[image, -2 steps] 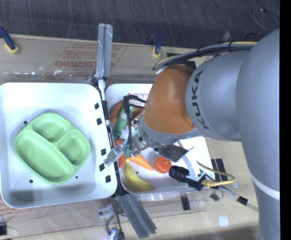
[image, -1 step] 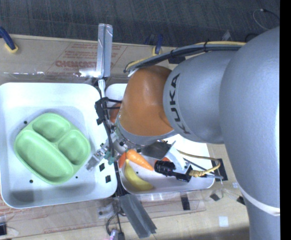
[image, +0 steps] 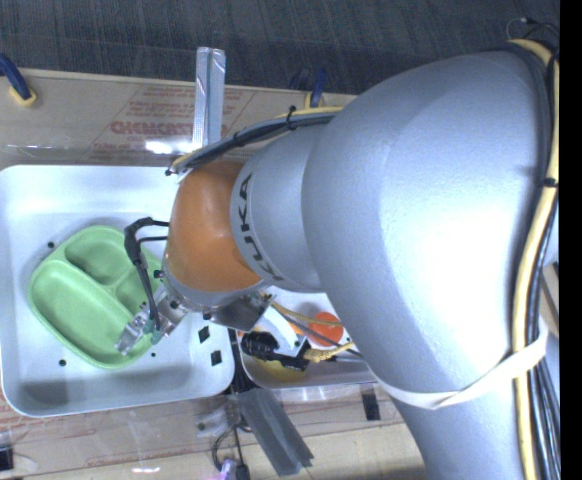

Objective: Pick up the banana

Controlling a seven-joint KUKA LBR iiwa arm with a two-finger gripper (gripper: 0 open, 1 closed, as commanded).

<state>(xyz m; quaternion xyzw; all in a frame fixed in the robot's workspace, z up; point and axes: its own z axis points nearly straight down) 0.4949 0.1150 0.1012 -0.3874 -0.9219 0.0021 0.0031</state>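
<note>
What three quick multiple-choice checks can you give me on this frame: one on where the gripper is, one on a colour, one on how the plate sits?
1. Where is the gripper?
A. Over the green plate's near right edge in the left bin
B. Over the cardboard behind the bins
C. Outside the left bin, over the floor

2. What colour is the band above the arm's wrist?
A. Blue
B. Orange
C. Green

3. How does the green plate sit?
A. Upside down on the bench
B. Stood on edge against the bin's wall
C. Lying open side up on the floor of the left bin

Key: 1 A, the fingertips show against the plate's rim in the left bin. 2 B, the orange band sits just above the wrist. 3 C, its divided compartments face the camera.
</note>
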